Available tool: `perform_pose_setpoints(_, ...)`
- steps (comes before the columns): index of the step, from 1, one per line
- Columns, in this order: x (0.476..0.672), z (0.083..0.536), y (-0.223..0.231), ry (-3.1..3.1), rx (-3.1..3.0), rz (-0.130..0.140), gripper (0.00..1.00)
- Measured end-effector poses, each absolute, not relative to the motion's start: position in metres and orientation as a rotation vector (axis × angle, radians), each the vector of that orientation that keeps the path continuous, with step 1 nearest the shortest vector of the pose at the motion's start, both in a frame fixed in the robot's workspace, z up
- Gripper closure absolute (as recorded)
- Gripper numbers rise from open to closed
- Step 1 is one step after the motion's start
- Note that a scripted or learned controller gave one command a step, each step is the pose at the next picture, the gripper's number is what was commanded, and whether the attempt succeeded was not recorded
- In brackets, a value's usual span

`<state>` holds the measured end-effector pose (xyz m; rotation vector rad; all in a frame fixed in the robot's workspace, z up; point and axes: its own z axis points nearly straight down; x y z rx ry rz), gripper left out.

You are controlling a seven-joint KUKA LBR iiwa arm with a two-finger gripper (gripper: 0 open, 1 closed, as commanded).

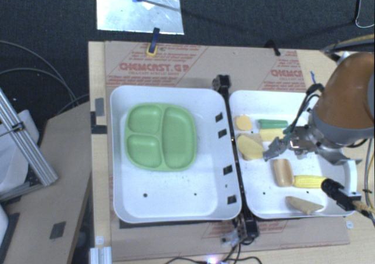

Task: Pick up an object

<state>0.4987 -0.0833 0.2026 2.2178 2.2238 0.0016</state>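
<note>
The tabletop (pixel 193 61), covered by a printed cardboard sheet, is carrying two shallow white bins side by side. The left bin (pixel 126 198) is holding a green divided plate (pixel 161 136) lying flat near its middle. The right bin (pixel 258 201) is holding the toy food: a pale yellow wedge (pixel 251 148) near the divider, a bread-like brown piece (pixel 282 172) just beside it, a corn cob (pixel 307 182) to its right, a tan wedge (pixel 304 204) near the front wall, a green stick (pixel 273 123) toward the back, and a small yellow round piece (pixel 243 123) next to that. The grey arm (pixel 350 102) is reaching in from the right, and its claw (pixel 275 150) is hanging over the right bin, between the pale yellow wedge and the bread-like piece. Whether the claw is spread or closed cannot be told here, and nothing is showing in its grip. Judging by that, the pick is not yet done: every piece is lying in the bin, and closing on one and lifting are left.
</note>
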Motion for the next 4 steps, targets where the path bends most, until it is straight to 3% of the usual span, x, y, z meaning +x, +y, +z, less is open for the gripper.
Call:
perform_pose_setpoints(1, 0.507, 0.081, -0.122, 2.217, 2.22, 0.003, 0.0)
perform_pose_setpoints(2, 0.507, 0.095, -0.121, 2.22, 2.219, 0.004, 1.0)
perform_pose_setpoints(3, 0.602, 0.191, -0.047, 2.229, 2.197, 0.023, 1.0)
perform_pose_setpoints(4, 0.628, 0.185, 0.016, 2.233, 2.208, 0.008, 1.0)
